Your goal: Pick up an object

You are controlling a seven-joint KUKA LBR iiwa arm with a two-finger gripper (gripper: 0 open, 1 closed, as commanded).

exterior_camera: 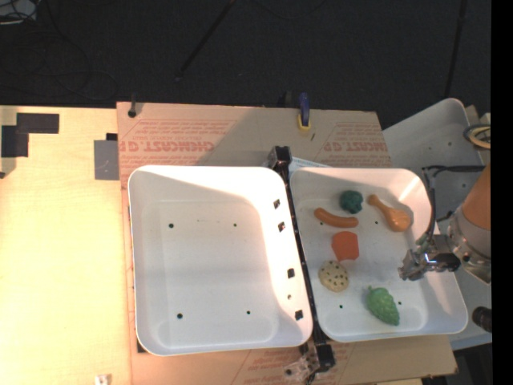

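My claw (pixel 420 265) hung over the right side of the right bin (pixel 449 321), low above its white floor, with my arm coming in from the right. No object had been singled out, so the question was which of the six things in that bin lay handiest to me.

The green lump (pixel 383 305) was the closest: it lay to the near left of my claw, near but apart from it, with its long axis slanting from far left to near right. The tan drumstick (pixel 390 212) was about as close on the far side, lying just left of the line from my claw to the bin's far wall, its long axis running from far left to near right, thick end toward me. The red block (pixel 345 246) and the speckled cookie (pixel 334 276) sat further left, toward the middle of the bin; the orange sausage (pixel 336 217) and the dark green ball (pixel 350 200) lay far left, well apart from me.

I judged the green lump the likeliest target, needing a short move left and toward the near edge.

The claw was small and glinting in the view; I could not tell whether it was spread or pressed together. I saw nothing in it, and it touched no object.
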